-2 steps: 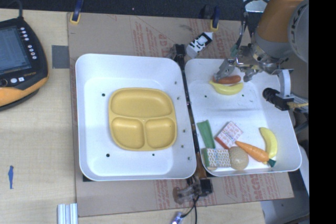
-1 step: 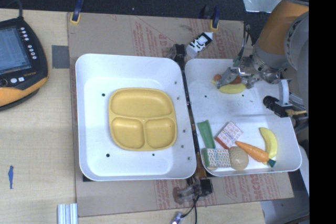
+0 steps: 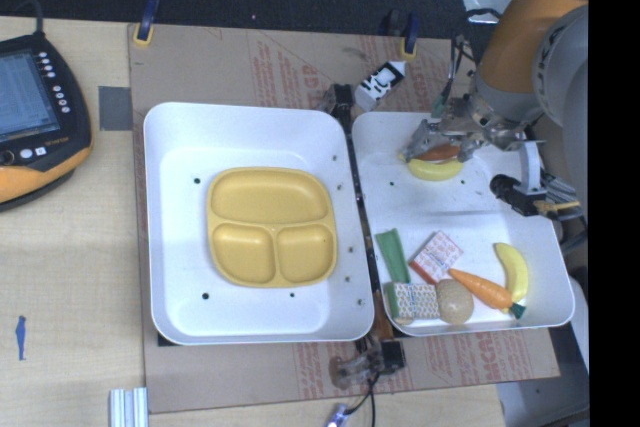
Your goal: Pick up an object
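1. We see the grey arm [image 3: 545,35] with its orange band reaching in from the right, its end effector [image 3: 452,141] low over the far part of the right bin [image 3: 560,245].
2. Directly beneath the end effector lies a yellow, banana-like piece [image 3: 436,169] with a reddish item [image 3: 437,153] on top of it; the metal parts sit right against both, but we cannot tell whether either one is between the fingers, nor whether the fingers are spread or closed.
3. Toward the near side of the same bin we find a cluster of objects: a green flat stick [image 3: 391,254] at the left wall, a red-and-white packet [image 3: 436,257] just beside it, a patterned small box [image 3: 415,300] at the near left, and a tan round item [image 3: 455,302] touching the box.
4. An orange carrot [image 3: 481,288] lies slanted next to the round item, and a yellow banana [image 3: 513,270] curves along the right wall, close to the carrot's tip.
5. The left bin [image 3: 170,215] holds a yellow divided tray [image 3: 271,224], set near its middle.
6. On the surface [image 3: 70,295] at the far left rests a control pendant [image 3: 35,120] with a screen, and a black-and-white tag [image 3: 380,82] sits beyond the gap between the bins.
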`<state>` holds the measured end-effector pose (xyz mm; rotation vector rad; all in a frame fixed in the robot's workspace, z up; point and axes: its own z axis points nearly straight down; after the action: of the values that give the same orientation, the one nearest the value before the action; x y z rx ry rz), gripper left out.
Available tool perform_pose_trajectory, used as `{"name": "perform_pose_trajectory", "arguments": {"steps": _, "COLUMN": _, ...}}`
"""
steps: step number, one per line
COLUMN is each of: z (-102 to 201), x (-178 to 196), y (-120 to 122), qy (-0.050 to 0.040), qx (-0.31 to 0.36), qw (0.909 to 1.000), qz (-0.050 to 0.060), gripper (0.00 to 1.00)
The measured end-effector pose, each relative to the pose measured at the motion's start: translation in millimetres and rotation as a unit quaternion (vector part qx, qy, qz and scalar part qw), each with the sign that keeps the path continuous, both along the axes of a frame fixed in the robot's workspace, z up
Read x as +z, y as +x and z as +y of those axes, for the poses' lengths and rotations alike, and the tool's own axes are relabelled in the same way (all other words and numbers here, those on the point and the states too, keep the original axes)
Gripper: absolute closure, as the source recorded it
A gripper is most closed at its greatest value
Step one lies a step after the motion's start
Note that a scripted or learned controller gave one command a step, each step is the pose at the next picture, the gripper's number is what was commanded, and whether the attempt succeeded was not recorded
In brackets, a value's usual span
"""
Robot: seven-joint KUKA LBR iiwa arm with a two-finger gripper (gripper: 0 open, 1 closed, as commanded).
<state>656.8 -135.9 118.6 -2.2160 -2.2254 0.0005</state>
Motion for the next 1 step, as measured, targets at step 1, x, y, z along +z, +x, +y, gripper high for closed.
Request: {"name": "perform_pose_trajectory", "arguments": {"steps": 1, "z": -25.5, "x": -26.3, "y": -0.6, "qy": -0.0001, "qx": -0.001, "qw": 1.0, "qz": 0.001, "gripper": 0.0}}
